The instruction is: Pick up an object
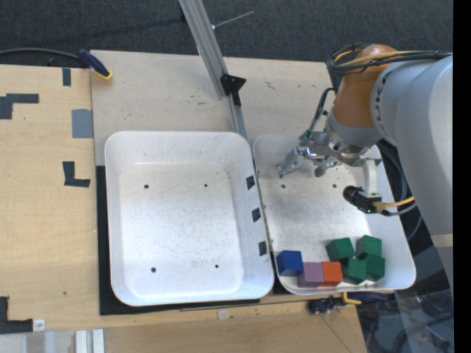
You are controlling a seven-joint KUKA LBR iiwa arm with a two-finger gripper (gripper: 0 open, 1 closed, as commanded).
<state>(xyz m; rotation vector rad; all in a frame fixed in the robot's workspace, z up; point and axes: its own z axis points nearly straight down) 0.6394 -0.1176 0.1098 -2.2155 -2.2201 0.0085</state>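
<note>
while arm hung over right bin [294,219], gripper [303,160] sat above bare floor, finger spread unclear, nothing visibly held; blocks [335,262] clustered at near edge; left bin [180,219] alongside on bench [44,219].

Your pickable stuff is all bunched up in the lower right of the frame, along the near edge of the right-hand bin [333,204]. From left to right you've got a blue block [289,262], then a purple block [313,273] touching an orange block [332,272]. Just right of those sits a tight cluster of green blocks [358,257], jumbled at different angles, a few leaning on each other.
</note>
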